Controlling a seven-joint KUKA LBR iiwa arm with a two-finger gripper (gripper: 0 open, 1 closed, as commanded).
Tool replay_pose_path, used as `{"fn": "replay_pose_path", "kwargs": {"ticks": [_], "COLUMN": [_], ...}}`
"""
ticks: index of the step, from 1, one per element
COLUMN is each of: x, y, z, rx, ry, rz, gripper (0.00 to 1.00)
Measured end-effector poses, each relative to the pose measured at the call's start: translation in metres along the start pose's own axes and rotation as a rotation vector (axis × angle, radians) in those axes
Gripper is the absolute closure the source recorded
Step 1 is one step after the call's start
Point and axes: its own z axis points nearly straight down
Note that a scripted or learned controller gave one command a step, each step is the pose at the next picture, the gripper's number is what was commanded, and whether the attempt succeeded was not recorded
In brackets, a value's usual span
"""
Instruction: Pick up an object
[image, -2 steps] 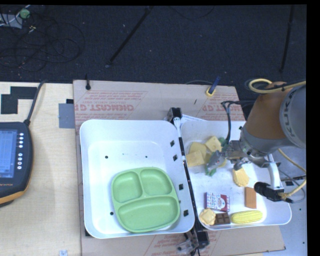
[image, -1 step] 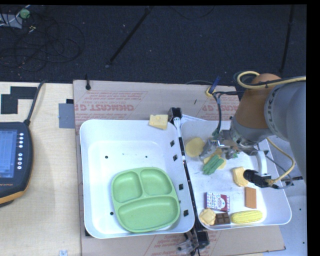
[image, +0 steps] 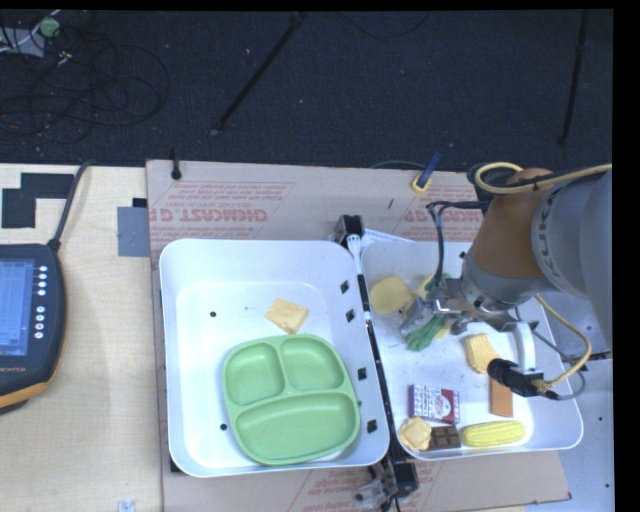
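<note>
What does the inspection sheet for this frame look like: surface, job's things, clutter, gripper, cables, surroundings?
Surface: two white bins, left bin and right bin, on a cardboard sheet.
Job's things: in the right bin, a corn cob, a red carton, a yellow round piece, green stalks.
Clutter: green divided plate and yellow wedge in the left bin.
Gripper: gripper low over the green stalks; grasp not confirmed.
Cables: yellow and black cables on the arm.
Surroundings: teach pendant at left; dark floor.

Left of the bins, a black handheld pendant (image: 22, 318) with lit screen on the pale worktop (image: 100, 420); dark cables (image: 90, 70) strewn across the floor behind.
</note>
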Motion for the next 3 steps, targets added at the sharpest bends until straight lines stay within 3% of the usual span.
{"fn": "replay_pose_path", "kwargs": {"ticks": [1,2,3], "x": [-0.062,-0.005,-0.018], "y": [-0.062,-0.02,0.053], "z": [-0.061,0.0,0.0], "rx": [0.001,0.0,-0.003], "ry": [-0.004,0.0,-0.002], "rz": [0.005,-0.004,-0.003], "gripper": [0.0,0.0,0.0]}}
